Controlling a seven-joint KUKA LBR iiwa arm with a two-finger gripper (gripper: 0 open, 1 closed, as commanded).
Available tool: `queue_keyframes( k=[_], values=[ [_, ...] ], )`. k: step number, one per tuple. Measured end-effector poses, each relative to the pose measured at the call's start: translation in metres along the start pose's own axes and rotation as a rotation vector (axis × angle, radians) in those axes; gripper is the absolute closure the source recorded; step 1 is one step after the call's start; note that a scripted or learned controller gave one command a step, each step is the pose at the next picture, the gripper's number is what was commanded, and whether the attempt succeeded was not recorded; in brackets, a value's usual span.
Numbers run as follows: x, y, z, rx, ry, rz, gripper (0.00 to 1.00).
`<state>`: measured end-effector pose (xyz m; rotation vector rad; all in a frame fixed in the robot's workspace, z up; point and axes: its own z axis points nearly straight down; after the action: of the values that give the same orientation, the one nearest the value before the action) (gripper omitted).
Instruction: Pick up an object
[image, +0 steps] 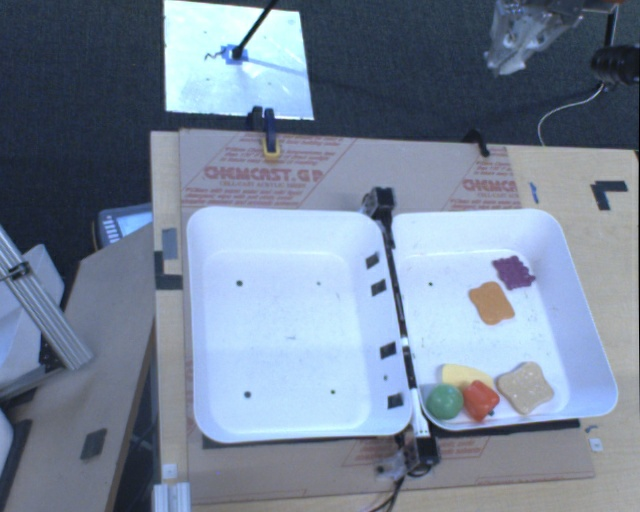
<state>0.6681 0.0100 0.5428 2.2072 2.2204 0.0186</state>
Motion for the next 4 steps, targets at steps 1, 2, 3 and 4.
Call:
queue_keyframes(
  k=[1,2,3,4],
  values=[
    [-0.043,-0.003,0.127,0.026,-0.002,0.009,1.0],
    [-0.024,0.0,0.021,0.002,-0.001,0.001,1.0],
    [-0.058,-0.006,0.136,0.025,-0.001,0.008,1.0],
    [-0.034,0.0,0.034,0.002,-0.001,0.0,1.0]
  ],
)
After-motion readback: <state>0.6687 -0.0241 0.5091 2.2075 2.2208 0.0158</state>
